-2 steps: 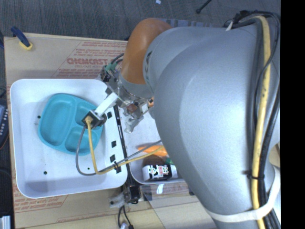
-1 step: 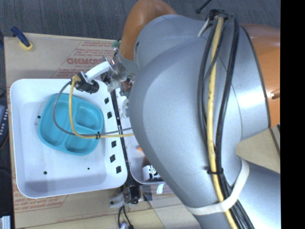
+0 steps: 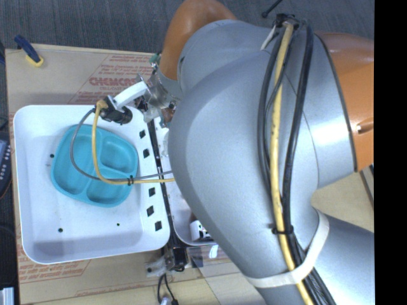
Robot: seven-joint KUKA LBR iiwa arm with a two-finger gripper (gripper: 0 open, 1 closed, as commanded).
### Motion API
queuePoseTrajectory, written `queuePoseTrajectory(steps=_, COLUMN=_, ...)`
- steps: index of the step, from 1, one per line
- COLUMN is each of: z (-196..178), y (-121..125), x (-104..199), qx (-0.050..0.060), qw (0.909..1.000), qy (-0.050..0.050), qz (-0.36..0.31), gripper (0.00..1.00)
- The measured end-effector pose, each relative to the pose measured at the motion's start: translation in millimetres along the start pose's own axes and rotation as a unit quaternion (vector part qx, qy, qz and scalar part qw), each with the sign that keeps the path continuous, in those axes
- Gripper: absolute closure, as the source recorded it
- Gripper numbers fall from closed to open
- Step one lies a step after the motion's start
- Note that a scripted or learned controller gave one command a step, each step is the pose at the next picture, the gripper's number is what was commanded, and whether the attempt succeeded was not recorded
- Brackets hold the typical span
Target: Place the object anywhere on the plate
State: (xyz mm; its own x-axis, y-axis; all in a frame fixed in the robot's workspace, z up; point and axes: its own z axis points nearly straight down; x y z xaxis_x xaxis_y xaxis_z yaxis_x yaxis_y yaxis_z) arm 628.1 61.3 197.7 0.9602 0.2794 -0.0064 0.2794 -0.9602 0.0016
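The big grey robot arm (image 3: pixel 241 138) fills the right half of the view, w/ its orange band (image 3: pixel 191 18) at the top; a bundle of black and yellow cables (image 3: pixel 286 107) runs down its shell. The arm's wrist end sits over the divide btwn the two bins, near their far edges; the gripper (image 3: pixel 154 103) there is mostly buried under white bracket hardware (image 3: pixel 130 94) and a black connector (image 3: pixel 114 113), so whether it is spread or pressed together can't be told, nor whether it pinches anything.

The shallow white left bin (image 3: pixel 25 189) lies in plain sight; the light-blue plastic plate w/ three compartments (image 3: pixel 95 164) rests on its floor, nearer the bin's far edge and right wall than its near-left corner; plate sits flat. A thin yellow cable loop (image 3: pixel 95 138) and a thinner grey one beside it hang from the wrist hardware and arc over the plate, ending at the bin's right wall.

The shallow white right bin (image 3: pixel 184 230) is nearly all hidden behind the arm; just a sliver of its near-left corner shows, w/ a small white item bearing dark marks (image 3: pixel 200 230) in it, too covered to identify; can't tell if that is the object to be placed.

Both bins sit on a brown cardboard sheet w/ red print (image 3: pixel 95 75); a small blue-and-yellow tool (image 3: pixel 28 51) lies at the sheet's far-left corner, well apart from the bins.
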Motion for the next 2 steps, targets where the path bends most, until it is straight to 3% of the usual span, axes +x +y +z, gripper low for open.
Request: queuePoseTrajectory(steps=2, z=0.0, y=-0.1, x=0.0, qx=0.000, qw=1.0000, qy=0.000, qz=0.000, gripper=0.00)
